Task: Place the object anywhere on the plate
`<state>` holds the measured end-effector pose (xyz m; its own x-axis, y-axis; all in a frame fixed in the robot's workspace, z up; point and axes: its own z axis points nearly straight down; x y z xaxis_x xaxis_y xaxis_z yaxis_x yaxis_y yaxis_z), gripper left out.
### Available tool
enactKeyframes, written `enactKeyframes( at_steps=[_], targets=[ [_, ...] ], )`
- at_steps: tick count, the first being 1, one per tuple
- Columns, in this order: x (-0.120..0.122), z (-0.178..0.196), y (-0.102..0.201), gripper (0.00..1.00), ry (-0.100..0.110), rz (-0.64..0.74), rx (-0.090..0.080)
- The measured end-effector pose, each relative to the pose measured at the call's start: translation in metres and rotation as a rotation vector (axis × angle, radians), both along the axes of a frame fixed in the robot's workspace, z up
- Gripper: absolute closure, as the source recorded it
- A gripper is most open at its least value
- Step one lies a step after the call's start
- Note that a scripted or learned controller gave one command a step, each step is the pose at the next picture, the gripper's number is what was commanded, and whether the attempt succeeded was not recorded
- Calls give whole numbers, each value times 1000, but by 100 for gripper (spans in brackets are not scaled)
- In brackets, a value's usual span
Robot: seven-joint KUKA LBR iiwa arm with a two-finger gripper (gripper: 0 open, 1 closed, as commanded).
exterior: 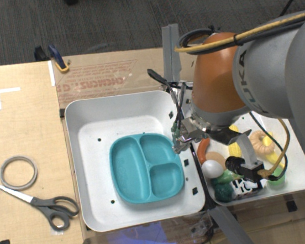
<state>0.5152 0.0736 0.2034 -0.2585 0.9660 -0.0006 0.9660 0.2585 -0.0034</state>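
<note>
Two white bins sat side by side, and the teal divided plate [146, 167] lay in the left bin [86, 127]. The gripper [181, 136] hung just right of the plate, over the wall between the bins; whether it was open or closed, or had hold of anything, could not be told. Right of the plate, in the right bin [302, 177], lay the loose things: a white egg [211, 168] nearest the plate, yellow corn [235, 148] beyond it, a pale pumpkin [267, 143] farther right. Scissors [36, 202] lay on the bench, well left of the plate
</note>
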Motion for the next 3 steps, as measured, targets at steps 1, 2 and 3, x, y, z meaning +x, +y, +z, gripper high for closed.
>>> enactKeyframes(
  at_steps=[1,2,3],
  targets=[
    [-38,-13,-63,100,0,-27,0],
    [33,-13,-7,100,-1,-138,-1],
    [-16,-13,-46,100,1,-101,-1]
  ],
)
